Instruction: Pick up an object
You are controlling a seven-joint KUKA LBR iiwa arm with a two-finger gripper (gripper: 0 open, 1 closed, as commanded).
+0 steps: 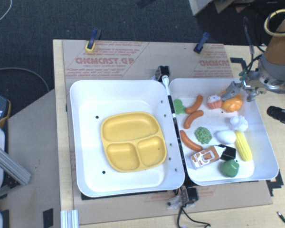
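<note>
Orange toy (232, 104) partly hidden under tool (238, 90); tool's state can't tell.

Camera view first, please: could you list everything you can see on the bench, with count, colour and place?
Bins: two, white, side by side.
Divided plate: one, yellow, left bin.
Sausages: three, orange-red, right bin's left half.
Broccoli: one, green, right bin's middle.
Corn: one, yellow, right bin's right side.
Carton: one, orange-white, right bin's front.
Apple: one, green, front right.
Orange: one, orange, right bin's back.
Gripper: one, grey, above the orange.
</note>
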